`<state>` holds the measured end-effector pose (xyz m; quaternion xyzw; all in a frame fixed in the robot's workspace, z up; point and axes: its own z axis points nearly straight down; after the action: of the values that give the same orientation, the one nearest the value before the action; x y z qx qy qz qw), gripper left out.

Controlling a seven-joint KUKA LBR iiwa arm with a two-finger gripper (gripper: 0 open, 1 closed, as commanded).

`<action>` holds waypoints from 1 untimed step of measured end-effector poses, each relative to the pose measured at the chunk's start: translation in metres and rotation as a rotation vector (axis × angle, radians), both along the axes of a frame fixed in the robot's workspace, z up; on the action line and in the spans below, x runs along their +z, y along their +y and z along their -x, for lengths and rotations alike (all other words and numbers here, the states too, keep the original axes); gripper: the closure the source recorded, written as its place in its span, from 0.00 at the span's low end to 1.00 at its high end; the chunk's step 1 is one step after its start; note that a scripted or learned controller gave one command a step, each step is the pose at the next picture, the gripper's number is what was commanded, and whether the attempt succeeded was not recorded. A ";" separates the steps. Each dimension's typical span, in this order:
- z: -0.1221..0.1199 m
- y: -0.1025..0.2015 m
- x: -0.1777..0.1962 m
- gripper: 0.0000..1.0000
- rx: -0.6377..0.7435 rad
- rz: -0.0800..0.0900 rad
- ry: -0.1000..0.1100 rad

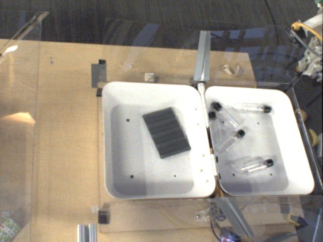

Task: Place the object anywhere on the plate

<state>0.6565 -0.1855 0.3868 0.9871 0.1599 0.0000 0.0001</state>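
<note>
Vials (237,135), clear with black caps, lie scattered in the right bin (298,135); the dark ribbed plate (166,132) sits alone mid left bin (113,150). Nothing is moved yet, so picking and placing both remain. The pincer's state: cannot tell.

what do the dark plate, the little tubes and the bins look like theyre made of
Dark plate: matte grey, ribbed, probably moulded plastic or rubber. Tubes: see-through with glints, clear plastic or glass, with black caps. Bins: smooth white, rounded corners, likely moulded plastic.
</note>
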 end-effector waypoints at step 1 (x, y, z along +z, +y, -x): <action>-0.004 -0.018 0.030 1.00 -0.111 -0.001 0.002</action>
<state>0.6605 -0.2034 0.4173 0.9945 0.1047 -0.0008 -0.0003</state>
